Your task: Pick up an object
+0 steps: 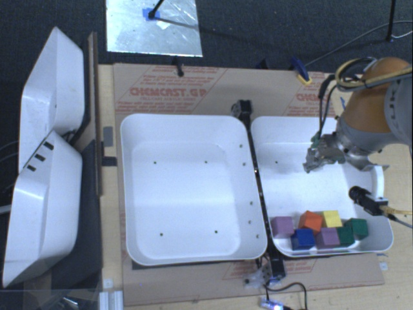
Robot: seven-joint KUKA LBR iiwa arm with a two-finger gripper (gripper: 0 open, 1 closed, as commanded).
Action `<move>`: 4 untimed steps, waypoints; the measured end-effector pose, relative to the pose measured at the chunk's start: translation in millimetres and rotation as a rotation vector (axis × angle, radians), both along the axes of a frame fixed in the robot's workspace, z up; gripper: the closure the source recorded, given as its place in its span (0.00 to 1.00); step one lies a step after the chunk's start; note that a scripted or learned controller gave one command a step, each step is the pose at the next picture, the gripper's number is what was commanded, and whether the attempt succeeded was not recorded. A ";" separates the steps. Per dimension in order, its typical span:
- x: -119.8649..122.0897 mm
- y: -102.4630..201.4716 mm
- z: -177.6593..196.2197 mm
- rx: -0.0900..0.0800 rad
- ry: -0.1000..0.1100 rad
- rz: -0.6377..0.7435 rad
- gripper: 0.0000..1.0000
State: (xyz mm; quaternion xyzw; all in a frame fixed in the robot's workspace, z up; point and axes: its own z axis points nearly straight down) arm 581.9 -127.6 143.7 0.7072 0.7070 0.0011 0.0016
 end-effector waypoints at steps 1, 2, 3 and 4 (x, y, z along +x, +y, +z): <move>-8.7 1.9 51.0 0.000 -0.001 0.001 1.00; -5.7 -3.2 94.9 0.000 -0.001 0.001 1.00; -13.7 50.9 82.7 0.002 0.004 0.005 1.00; -12.8 101.5 76.2 0.002 0.003 0.005 1.00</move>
